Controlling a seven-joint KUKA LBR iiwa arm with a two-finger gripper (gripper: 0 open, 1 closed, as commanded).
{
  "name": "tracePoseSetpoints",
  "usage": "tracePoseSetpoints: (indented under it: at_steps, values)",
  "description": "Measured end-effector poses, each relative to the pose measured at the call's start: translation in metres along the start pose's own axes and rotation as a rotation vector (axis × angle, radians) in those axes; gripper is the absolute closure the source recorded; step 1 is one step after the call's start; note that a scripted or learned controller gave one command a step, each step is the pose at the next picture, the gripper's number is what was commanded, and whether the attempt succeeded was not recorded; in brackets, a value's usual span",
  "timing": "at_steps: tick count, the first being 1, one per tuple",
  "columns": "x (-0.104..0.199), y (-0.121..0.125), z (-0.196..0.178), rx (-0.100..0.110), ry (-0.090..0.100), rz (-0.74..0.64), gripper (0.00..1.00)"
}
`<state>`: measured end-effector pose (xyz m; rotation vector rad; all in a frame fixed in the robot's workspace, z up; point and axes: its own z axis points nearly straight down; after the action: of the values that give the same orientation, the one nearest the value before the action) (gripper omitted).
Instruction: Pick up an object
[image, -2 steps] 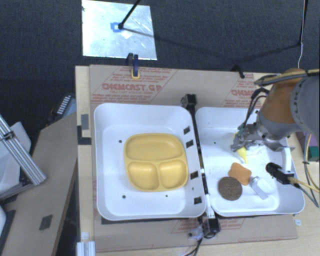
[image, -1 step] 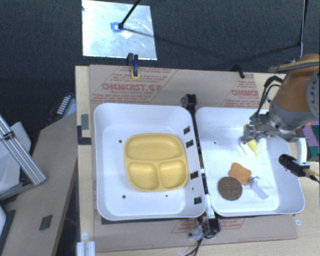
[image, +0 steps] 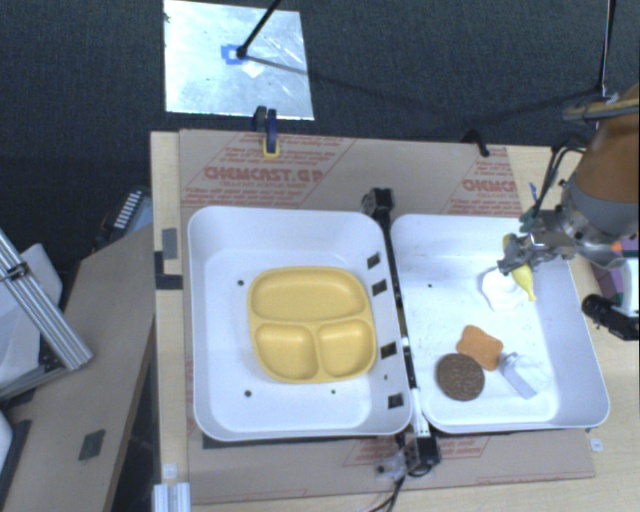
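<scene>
My gripper (image: 520, 256) hangs over the upper right part of the right bin (image: 440, 250). A small yellow banana-shaped object (image: 525, 282) sticks out downward from between its fingers, and the gripper is shut on it. Just left of and below the yellow piece, a white lump (image: 497, 291) lies on the bin floor. Nearer the front of the same bin lie an orange block (image: 481, 345), a round brown disc (image: 460, 378) and a small grey-white piece (image: 518, 376).
The left bin (image: 215, 260) holds a yellow divided plate (image: 308, 322). A black clipped divider (image: 390, 300) separates the two bins. The grey arm with its orange band (image: 610, 170) comes in from the right. A metal frame (image: 40, 310) stands off the bench at the left.
</scene>
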<state>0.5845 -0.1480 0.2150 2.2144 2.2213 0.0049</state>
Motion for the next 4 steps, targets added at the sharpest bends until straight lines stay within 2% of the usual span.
tracePoseSetpoints:
  at_steps: [1,2,3,4]
  values:
    - [-0.006,0.003,-0.044,0.001,0.0,0.0,1.0]
    - [0.044,-0.012,-0.029,0.006,0.002,-0.004,1.0]
    - [0.089,-0.023,-0.034,0.005,0.002,-0.005,1.0]
    - [0.148,-0.038,-0.036,0.005,0.003,-0.006,1.0]
